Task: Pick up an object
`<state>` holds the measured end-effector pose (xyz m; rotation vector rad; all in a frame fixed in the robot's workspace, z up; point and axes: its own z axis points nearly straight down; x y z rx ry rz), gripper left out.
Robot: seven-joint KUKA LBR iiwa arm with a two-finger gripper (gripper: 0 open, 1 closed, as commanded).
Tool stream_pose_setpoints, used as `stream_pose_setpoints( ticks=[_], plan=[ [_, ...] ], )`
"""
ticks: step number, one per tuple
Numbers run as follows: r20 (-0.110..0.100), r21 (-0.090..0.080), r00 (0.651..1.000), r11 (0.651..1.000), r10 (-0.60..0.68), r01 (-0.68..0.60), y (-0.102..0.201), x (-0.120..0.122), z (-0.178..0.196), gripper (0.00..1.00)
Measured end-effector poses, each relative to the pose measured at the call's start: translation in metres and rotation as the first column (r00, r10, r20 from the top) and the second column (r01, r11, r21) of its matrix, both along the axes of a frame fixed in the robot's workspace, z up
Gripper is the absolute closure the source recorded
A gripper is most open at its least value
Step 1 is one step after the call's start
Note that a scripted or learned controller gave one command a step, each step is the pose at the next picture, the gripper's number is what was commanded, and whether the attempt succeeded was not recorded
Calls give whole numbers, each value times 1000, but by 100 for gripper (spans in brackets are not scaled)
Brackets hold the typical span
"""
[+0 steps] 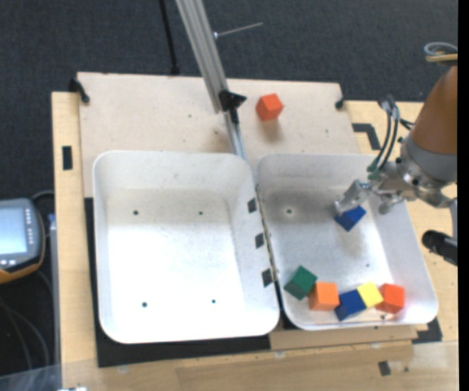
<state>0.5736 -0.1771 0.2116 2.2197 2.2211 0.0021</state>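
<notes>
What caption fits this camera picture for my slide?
Robot gripper over the right bin beside a blue cube; five more cubes wait along the near edge.

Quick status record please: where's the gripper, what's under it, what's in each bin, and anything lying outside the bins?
gripper: over the right bin's upper part, at a blue cube; grasp not confirmed
right bin: near-edge row of green cube, orange cube, blue block, yellow cube, red-orange cube
left bin: bare white floor
outside bins: orange block on the board behind

Arm reaching in from right, hand (363, 195) lowered, pointing left.
</notes>
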Motion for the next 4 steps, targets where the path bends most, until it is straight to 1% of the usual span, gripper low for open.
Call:
stream_pose_setpoints(
  ticks=[1, 2, 3, 4],
  plan=[
    [0, -2, 1000, 1000, -1, 1, -18, 46, -91, 0],
    [-3, -1, 1000, 1000, 4, -4, 18, 23, -115, 0],
    [3, -2, 1000, 1000, 0, 0, 15, 25, -103, 100],
    [2, 2, 1000, 1000, 8, -8, 80, 57, -86, 100]
  ],
)
